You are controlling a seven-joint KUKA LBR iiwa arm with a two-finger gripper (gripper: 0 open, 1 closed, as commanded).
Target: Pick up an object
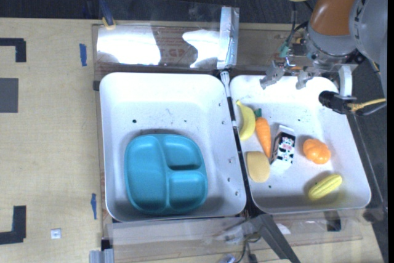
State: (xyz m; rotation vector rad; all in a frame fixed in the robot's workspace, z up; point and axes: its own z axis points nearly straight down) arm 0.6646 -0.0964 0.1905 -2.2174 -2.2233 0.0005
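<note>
In the right bin [345,132] lie a yellow banana [247,121], an orange carrot [263,135], a pale yellow potato-like piece [258,166], a small black-and-white carton [284,148], an orange fruit [316,151] and a yellow corn-like piece [324,186]. My gripper [286,78] hangs over the far edge of this bin, its two fingers spread apart with nothing between them. It is well above and behind the objects, touching none.
The left bin [123,92] holds a blue divided plate [165,170]. A clear plastic sheet [166,40] stands behind the left bin. Cables [360,106] run from the wrist over the right bin's far right corner.
</note>
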